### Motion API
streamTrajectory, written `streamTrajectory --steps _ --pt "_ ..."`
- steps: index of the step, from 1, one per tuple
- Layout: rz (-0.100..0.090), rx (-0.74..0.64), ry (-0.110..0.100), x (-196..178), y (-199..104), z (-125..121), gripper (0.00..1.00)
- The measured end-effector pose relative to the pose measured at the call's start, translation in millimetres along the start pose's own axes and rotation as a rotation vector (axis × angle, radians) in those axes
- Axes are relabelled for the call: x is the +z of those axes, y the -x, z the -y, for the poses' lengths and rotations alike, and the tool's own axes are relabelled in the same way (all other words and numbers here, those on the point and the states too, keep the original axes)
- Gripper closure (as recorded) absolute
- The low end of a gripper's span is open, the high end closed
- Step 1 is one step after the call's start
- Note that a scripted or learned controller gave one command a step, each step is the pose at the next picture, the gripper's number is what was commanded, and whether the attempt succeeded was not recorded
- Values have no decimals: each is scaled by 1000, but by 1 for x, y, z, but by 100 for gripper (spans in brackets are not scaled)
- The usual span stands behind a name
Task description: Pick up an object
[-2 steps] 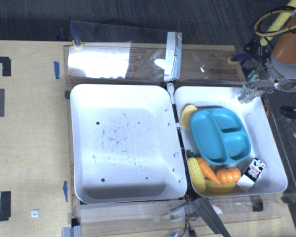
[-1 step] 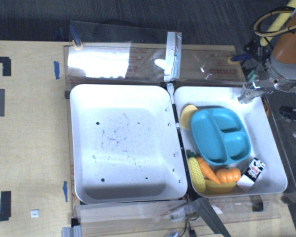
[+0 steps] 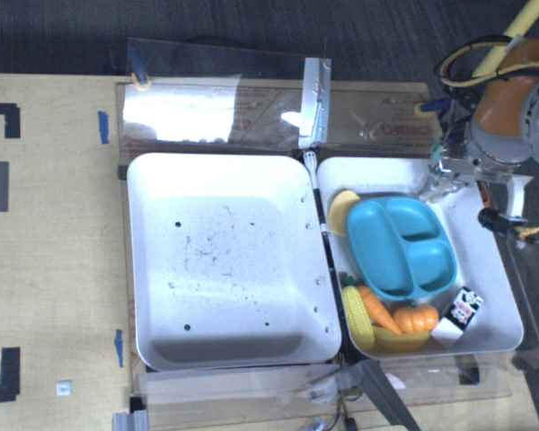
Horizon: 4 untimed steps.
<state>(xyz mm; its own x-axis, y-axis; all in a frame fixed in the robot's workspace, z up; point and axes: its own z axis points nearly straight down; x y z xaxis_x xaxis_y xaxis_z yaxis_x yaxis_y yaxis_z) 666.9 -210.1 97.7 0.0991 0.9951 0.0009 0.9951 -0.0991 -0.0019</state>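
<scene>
1. The tool [image 3: 442,176] hangs over the far rim of the right bin [image 3: 508,272]; whether it is wide or narrow cannot be told.
2. Just below it lies a blue divided tray [image 3: 402,246], tilted, with a yellow piece [image 3: 342,207] touching its left edge.
3. Further toward the near rim sit a corn cob [image 3: 356,313], a carrot [image 3: 377,311], an orange piece [image 3: 417,318] and a black-and-white block [image 3: 464,310].
4. The left bin [image 3: 225,259] is well to the tool's left on the worktop [image 3: 49,268].
</scene>
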Motion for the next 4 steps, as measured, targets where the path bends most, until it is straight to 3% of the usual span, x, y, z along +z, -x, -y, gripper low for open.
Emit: streamTrajectory --steps 1,2,3,4 --pt "4 -182 10 -49 -3 -2 100" --pt "3 -76 7 -48 11 -2 100" --pt "2 -109 3 -44 8 -2 100" --pt "1 -18 5 -42 12 -2 100"
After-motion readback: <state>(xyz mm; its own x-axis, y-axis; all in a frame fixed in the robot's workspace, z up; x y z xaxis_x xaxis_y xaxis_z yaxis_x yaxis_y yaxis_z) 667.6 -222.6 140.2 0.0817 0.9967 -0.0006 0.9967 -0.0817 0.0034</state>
